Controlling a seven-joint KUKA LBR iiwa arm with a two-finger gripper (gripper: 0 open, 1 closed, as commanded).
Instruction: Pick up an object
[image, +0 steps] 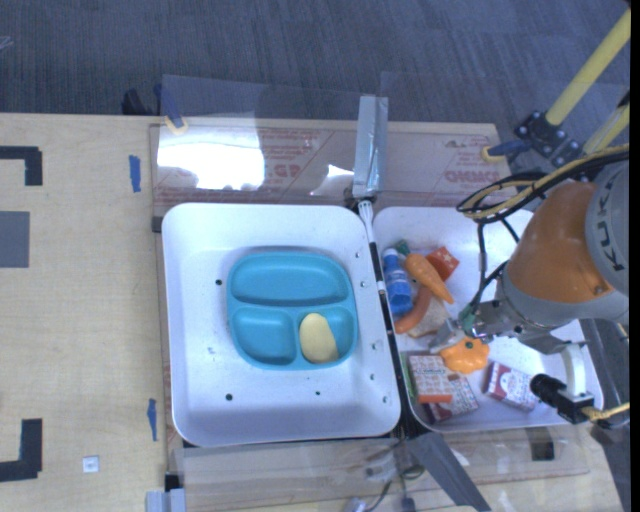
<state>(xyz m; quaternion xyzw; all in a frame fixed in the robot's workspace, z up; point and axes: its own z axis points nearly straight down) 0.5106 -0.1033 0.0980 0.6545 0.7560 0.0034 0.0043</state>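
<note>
The wooden surface (80, 300) carries two shallow white bins side by side. The left bin (190, 400) holds a blue divided tray (290, 305) at its centre, and a pale yellow egg-shaped piece (318, 337) lies in the tray's compartment at 4 o'clock.

The right bin (450, 225) is crowded. Along its 9 o'clock wall lies a blue bottle (397, 283), with an orange carrot-shaped toy (430, 277) just beside it toward 3 o'clock. A printed carton (440, 385) sits at the bin's 6 o'clock, and a small red-and-white packet (511, 386) lies near it toward 3 o'clock.

The gripper (470, 330) hangs over the middle of the right bin, directly above a small orange object (464, 355) that it touches or nearly touches. Whether the jaws are released or clenched cannot be told.
</note>
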